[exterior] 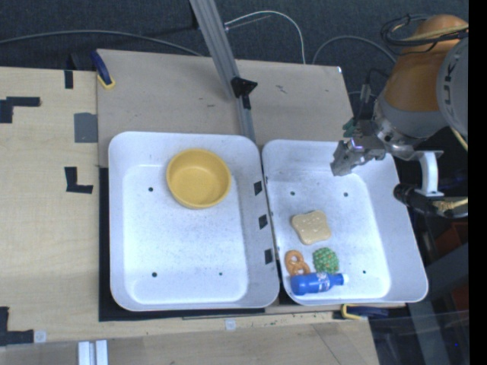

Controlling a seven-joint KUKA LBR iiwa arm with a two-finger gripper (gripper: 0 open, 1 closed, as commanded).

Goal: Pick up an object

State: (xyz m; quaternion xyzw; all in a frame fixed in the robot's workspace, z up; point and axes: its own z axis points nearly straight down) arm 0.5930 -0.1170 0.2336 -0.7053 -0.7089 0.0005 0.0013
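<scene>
Gripper (346, 160) above right bin's (380, 204) far edge, grip state unclear | toast (310, 226) mid-bin, likely light, stiff | best taken across flat sides

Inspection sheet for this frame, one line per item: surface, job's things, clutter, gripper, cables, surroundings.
Surface: bench bearing left bin and right bin.
Job's things: yellow bowl in left bin; toast, pretzel, green piece and blue bottle clustered in right bin.
Clutter: nothing seen.
Gripper: gripper above right bin's far edge, holding nothing visible.
Cables: white cables behind bench.
Surroundings: grey pole, dark floor.
</scene>
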